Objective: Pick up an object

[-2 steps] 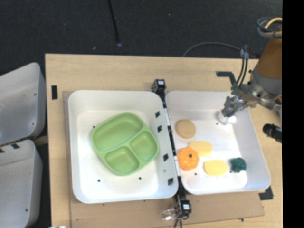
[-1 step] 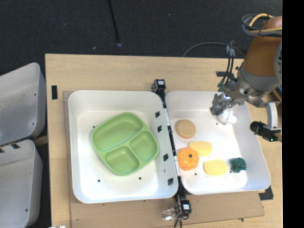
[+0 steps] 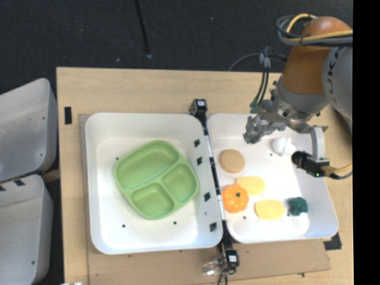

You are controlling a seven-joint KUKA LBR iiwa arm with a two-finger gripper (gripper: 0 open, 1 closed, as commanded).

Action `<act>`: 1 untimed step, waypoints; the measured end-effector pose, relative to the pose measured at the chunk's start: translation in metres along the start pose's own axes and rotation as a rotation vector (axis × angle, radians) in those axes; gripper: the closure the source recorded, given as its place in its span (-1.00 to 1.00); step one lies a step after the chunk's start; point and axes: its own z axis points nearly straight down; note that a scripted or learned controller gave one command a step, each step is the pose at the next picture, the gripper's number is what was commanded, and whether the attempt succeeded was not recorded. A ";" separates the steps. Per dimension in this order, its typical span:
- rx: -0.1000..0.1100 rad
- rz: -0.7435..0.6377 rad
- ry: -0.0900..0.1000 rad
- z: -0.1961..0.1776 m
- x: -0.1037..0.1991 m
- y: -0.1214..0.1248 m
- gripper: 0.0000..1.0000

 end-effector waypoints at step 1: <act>0.002 0.001 -0.001 -0.003 0.050 -0.005 1.00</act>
